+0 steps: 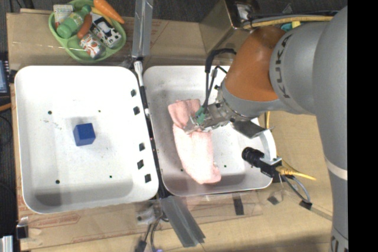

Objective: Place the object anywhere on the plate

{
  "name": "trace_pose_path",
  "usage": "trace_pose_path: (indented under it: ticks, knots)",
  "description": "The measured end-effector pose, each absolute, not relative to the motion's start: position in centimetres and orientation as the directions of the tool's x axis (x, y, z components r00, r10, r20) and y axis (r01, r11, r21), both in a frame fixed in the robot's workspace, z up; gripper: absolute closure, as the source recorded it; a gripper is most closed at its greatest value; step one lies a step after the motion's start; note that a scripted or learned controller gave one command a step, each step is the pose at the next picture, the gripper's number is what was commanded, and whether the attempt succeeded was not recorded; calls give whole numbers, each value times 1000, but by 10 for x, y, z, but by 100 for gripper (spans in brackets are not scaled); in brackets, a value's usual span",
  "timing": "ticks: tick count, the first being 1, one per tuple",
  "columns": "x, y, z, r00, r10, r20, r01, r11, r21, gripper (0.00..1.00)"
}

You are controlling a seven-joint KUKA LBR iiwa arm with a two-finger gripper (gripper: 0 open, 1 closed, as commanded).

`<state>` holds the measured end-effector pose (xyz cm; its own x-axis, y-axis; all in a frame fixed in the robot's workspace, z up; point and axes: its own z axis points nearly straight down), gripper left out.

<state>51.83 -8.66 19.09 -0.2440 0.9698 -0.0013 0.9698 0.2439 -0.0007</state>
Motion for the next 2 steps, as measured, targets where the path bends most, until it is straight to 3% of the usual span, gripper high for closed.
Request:
trace_pose_path:
  ticks: [1, 2]
  knots:
    - [520, -86, 231, -250, 968, 0, 968, 250, 0, 100]
    - [547, -39, 221, -613, 790, -2, 790, 613, 0, 100]
